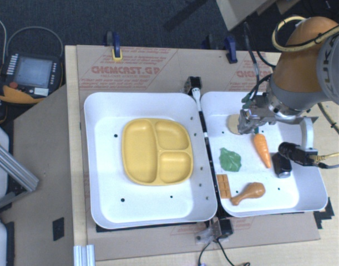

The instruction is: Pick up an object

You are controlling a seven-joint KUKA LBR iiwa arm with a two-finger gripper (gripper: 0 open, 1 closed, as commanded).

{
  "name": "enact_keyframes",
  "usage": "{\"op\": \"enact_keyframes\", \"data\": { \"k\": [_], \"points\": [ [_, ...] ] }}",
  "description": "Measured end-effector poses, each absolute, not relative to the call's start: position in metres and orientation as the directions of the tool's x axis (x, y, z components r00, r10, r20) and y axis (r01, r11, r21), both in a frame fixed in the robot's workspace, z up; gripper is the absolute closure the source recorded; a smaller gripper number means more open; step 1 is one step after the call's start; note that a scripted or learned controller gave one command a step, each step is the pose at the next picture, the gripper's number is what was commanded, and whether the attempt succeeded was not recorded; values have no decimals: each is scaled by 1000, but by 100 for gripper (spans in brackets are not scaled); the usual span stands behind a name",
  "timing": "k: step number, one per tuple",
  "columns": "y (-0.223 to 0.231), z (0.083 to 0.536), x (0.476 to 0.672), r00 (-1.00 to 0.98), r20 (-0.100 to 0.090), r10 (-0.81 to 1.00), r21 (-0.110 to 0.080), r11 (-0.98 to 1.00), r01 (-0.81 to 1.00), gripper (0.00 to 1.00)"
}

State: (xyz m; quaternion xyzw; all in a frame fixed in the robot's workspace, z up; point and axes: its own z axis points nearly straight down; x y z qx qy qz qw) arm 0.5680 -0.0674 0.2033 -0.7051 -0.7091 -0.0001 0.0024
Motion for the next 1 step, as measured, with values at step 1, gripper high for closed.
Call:
{"op": "enact_keyframes", "data": {
  "k": [1],
  "points": [
    [-17, 201, 547, -5, 2, 1000, -4, 5, 1000, 100]
  ]
}}
